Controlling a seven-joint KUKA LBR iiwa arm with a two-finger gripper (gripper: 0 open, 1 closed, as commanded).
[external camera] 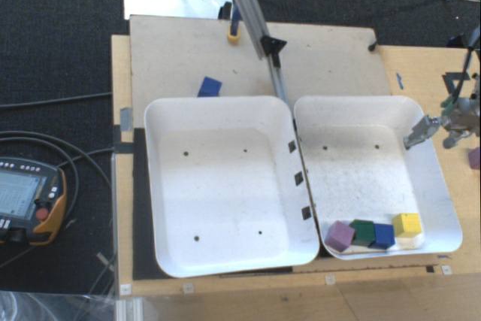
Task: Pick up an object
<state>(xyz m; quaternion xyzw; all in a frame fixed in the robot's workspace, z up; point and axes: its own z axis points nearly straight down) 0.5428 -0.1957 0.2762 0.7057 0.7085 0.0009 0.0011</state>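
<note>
Bench (353, 297), wooden, bore two shallow white bins side by side. Left bin (161, 184) stood at the 9 o'clock side of its partner, their rims touching along the centre line. Right bin (443, 192) held all the pickable stock, gathered in a row against its near wall, toward 6 o'clock: purple block (340, 234) at the row's 9 o'clock end, then green block (363, 231), then blue block (383, 236), then yellow block (406, 225) at the 3 o'clock end, each touching or just beside the next. The row's long axis ran from 9 to 3 o'clock, rising slightly toward 3. Gripper (415, 134) hung over the right bin's 3 o'clock rim, near its far corner, with nothing visible between its fingers; whether the jaws were spread or pressed together could not be told at this size. Governing relation: the blocks lay toward 6 o'clock from the gripper, well apart from it, the yellow block nearest and almost straight down that line. A spare blue block (210, 87) lay outside the bins, beyond the left bin at 12 o'clock.
</note>
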